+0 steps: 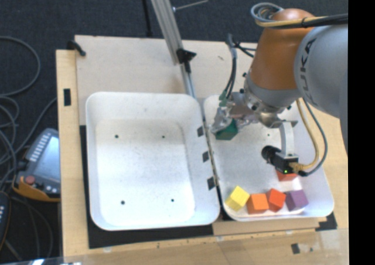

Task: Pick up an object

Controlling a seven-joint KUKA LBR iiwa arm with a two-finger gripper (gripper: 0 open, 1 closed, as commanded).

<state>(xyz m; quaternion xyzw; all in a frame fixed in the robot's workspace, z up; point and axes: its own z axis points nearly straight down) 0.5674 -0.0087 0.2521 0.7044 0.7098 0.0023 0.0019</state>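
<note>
Above the counter (135,64), the arm's fingers (223,123) grasp a green block (227,131) over the right bin (249,158); four coloured blocks (266,199) lie well below.

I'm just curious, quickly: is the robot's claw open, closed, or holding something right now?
Gripper: closed on a green block, which sits between its fingers above the right bin.

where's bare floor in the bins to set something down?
The left bin has bare floor from wall to wall. In the right bin, a patch lies between the green block at the pincer and the front row: yellow block, two orange blocks, purple block. That front edge is crowded.
</note>
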